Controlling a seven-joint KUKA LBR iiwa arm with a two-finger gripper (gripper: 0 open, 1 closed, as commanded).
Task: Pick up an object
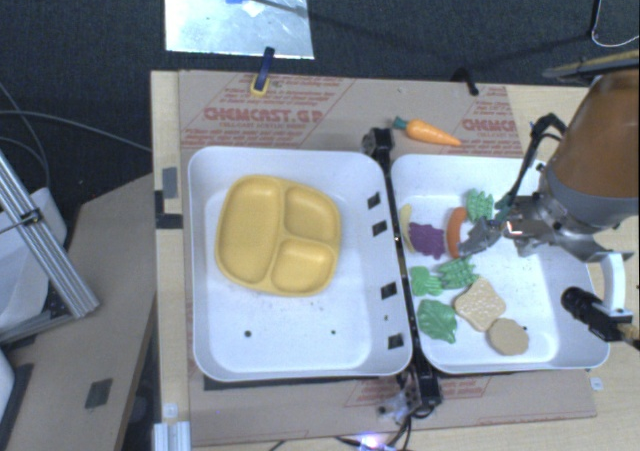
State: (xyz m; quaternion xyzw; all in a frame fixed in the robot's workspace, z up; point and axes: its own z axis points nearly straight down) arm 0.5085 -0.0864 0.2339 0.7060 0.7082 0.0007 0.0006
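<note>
Orange curved plastic toy sausage (456,230) lies just beside the grey two-finger gripper (478,239), jaw state unclear; best to centre above it, avoiding neighbouring green leafy toys (457,273).

Hand (480,237) over toy food (447,277), yellow tray (277,234) left

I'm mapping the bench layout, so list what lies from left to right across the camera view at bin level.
Left bin → yellow divided plate → divider between the bins → purple toy food → claw → grey arm with its orange band.
</note>
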